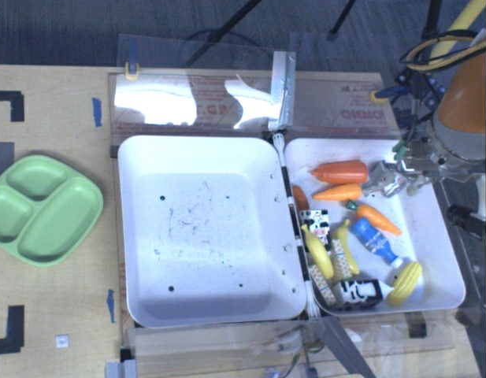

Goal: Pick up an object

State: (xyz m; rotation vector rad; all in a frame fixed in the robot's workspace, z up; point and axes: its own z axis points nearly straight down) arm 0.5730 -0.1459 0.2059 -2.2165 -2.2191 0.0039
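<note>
1. Lower right of the frame, nearest edge of the right bin (pixel 455 290): a black-and-white cow-patterned toy (pixel 359 290) lies against the bin's near wall, with a yellow corn-like piece (pixel 406 280) just to its right.
2. Slightly above these, a yellow banana (pixel 317 254) lies along the bin's left wall, beside a blue bottle with a white cap (pixel 376 241), which lies tilted near the bin's middle.
3. Centre of the right bin: a small carrot (pixel 378 219) lies below two larger orange pieces, a carrot (pixel 338 193) and a sausage-like red-orange piece (pixel 337 171), stacked one above the other in the frame.
4. Left bin (pixel 132 211), centre of the frame: a bare white floor with faint scuff marks.
5. Far left of the frame: a green divided plate (pixel 42 209) rests on the wooden bench (pixel 53 132), well apart from both bins.
6. Upper right of the right bin: the gripper (pixel 390 181) hangs just right of the two large orange pieces; its fingers appear spread, with nothing seen between them.
7. Step in hand, as judged: approach, before any grasp; no object is yet lifted.
8. Next move, as judged: shift slightly left over the nearer carrot, descend, and close across its narrow width, avoiding the neighbouring sausage-like piece.
</note>
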